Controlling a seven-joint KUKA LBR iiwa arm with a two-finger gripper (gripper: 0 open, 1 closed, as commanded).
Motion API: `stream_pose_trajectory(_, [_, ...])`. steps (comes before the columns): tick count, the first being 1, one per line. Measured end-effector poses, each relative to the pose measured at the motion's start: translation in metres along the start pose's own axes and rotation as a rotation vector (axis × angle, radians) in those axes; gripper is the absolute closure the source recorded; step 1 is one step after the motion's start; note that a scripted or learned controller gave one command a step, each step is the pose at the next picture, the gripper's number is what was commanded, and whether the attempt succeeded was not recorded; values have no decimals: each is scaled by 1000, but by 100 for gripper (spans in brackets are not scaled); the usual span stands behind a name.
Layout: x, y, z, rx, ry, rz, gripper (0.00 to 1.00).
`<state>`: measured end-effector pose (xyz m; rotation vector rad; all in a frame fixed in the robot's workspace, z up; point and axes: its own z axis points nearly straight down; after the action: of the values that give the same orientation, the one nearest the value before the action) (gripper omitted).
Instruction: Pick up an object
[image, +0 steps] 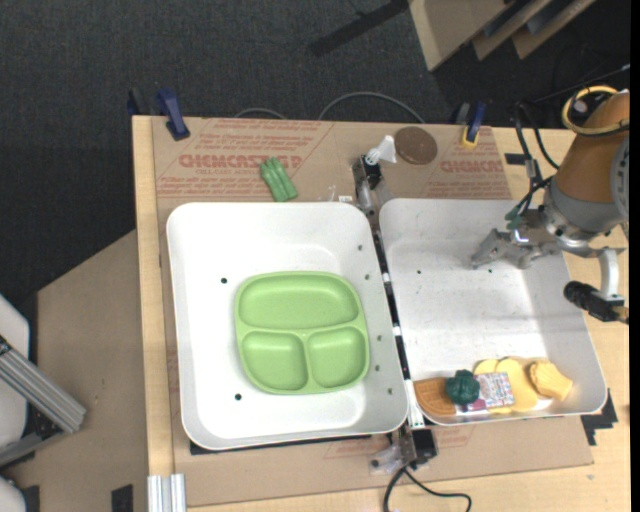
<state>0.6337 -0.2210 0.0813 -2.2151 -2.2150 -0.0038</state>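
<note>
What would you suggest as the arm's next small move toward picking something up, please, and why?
Probably carry the gripper toward the near edge of the right bin. It sits over bare floor near the bin's far side, while the small objects are clustered along the near wall. The green tray lies in the left bin, farther away.

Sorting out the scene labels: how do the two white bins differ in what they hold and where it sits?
The left bin holds one green divided tray, lying flat near its middle. The right bin holds a cluster of small items, yellow, tan and dark green, bunched along its near edge. The gripper is over the right bin's far part, not the left bin. Both are shallow, white and side by side.
</note>
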Motion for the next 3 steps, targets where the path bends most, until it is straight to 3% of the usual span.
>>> stream_pose_trajectory(1, [-1,2,-15,-7,-6,-2,100])
stream_pose_trajectory(2, [-3,10,-40,-9,-10,-1,100])
stream_pose_trajectory(3, [-2,-25,-55,-2,-7,1,100])
